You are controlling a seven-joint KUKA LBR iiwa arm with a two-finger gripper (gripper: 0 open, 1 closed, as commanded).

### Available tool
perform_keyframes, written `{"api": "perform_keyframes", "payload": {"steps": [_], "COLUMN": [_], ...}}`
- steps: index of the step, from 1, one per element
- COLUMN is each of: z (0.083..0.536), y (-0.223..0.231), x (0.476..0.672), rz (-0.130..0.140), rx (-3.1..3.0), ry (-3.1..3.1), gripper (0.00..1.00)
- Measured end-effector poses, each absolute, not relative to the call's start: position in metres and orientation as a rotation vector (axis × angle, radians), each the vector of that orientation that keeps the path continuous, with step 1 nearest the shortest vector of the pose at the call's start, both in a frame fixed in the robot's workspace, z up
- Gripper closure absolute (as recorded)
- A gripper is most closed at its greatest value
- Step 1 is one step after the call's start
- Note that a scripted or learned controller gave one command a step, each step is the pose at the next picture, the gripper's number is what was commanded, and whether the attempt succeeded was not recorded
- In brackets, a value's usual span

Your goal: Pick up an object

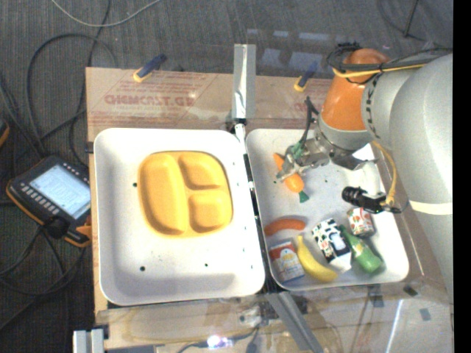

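Two white bins [110, 271]: one yellow tray [186, 191], one banana [315, 263]; fingers [288, 169] pinching an orange carrot [293, 181].

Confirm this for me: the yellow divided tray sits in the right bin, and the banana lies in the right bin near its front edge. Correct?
Not quite. The camera view shows the yellow divided tray in the left bin, not the right one. The banana does lie in the right bin near its front edge.
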State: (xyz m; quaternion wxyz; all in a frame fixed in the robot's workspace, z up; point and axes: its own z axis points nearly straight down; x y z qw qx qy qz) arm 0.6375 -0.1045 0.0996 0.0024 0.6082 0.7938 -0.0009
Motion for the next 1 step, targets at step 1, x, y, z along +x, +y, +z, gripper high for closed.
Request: {"api": "perform_keyframes", "payload": {"steps": [1], "z": [0.1831], "y": [-0.0810], "x": [0.5894], "rz": [-0.002], "rx": [1.962], "ry": [2.455], "gripper": [1.00]}}
